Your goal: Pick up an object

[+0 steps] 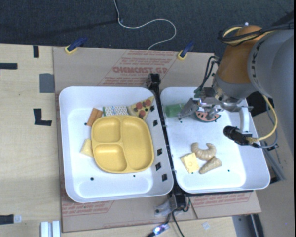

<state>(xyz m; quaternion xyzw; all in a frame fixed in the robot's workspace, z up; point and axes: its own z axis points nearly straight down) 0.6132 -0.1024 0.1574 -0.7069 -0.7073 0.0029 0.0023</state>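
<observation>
1. Your pincer hangs low over the upper left of the right bin, by a green thing. I cannot tell its state.
2. A croissant, cheese and a cone lie lower in that bin, easy to reach.
3. Red letters on the cardboard under the bins are too blurry to read.

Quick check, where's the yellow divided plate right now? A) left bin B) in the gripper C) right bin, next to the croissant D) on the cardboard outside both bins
A: the yellow divided plate lies flat in the left bin, with small food pieces along its top and left edges, while the gripper is over the right bin.
</observation>
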